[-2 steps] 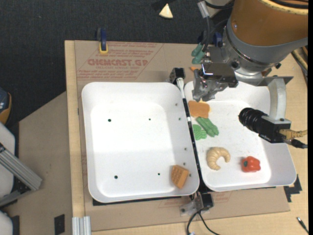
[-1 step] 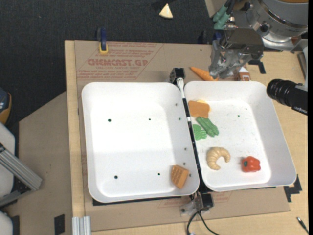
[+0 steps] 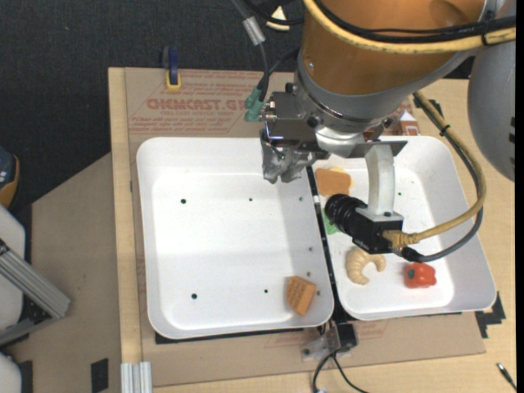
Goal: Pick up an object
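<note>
My gripper (image 3: 283, 169) hangs over the back right corner of the left bin (image 3: 164, 219), close to the divide between the bins. No object shows at its tip. A tan bread-like piece (image 3: 300, 294) lies in the left bin's front right corner, well in front of the gripper. In the right bin (image 3: 458, 219) lie an orange slab (image 3: 332, 180), a pale croissant-shaped piece (image 3: 363, 264) and a small red object (image 3: 419, 276). A green item (image 3: 331, 224) is mostly hidden under the arm's black fitting.
The arm's orange-and-grey body (image 3: 393, 39) covers the back of the right bin. A black cylindrical fitting (image 3: 360, 223) with a yellow-tipped cable (image 3: 442, 223) hangs above the right bin's middle. Both bins rest on a brown board (image 3: 205, 97).
</note>
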Robot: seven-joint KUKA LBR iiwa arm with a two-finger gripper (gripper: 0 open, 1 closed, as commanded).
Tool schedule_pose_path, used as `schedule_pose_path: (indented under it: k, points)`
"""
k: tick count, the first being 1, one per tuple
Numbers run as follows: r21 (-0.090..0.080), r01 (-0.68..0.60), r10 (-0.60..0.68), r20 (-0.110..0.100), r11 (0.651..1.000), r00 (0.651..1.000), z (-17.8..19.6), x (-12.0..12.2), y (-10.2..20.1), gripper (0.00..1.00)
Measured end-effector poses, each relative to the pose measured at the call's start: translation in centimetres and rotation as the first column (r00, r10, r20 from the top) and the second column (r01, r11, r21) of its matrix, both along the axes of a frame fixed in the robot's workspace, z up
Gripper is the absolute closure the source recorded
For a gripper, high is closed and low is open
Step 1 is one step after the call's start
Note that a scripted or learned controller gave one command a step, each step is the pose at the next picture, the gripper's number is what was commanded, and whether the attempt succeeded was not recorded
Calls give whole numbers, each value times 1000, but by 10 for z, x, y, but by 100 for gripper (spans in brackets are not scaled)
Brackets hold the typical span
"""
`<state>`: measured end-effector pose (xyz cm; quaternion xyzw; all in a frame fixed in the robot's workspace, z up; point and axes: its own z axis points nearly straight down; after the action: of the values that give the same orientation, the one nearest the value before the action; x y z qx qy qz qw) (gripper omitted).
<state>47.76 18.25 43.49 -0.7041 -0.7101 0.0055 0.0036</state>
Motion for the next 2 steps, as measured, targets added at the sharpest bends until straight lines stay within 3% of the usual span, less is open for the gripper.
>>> schedule_pose_path:
  k: [1, 2]
  points:
    - [3, 7, -7, 14, 1000, 1000, 8, 2, 7, 100]
    - [6, 7, -7, 19, 1000, 1000, 55, 2, 11, 100]
